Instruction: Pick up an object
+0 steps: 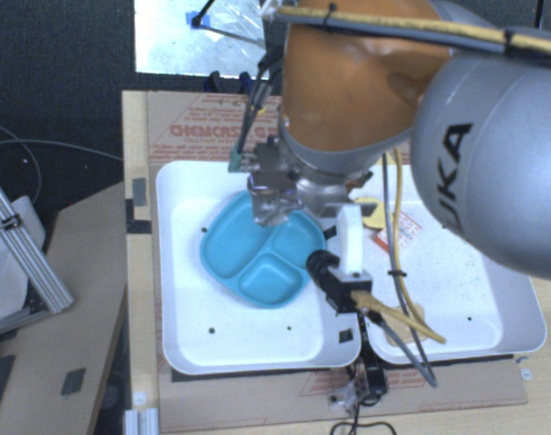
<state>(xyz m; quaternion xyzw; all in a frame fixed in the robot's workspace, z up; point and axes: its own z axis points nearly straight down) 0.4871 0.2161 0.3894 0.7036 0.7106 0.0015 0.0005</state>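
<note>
Plate [257,256], blue and split into compartments, lies in the left bin [185,333] at mid-frame, and our gripper [274,208] sits over its upper rim, seemingly touching or just above it. We cannot tell from this slant how the tool is set, since the wrist and the orange band of the arm [348,71] cover it from above, so we claim no hold. We judge this the descent-to-grasp step; next we would need to close on the rim and lift straight up, and a thin, shallow edge may well slip.
</note>
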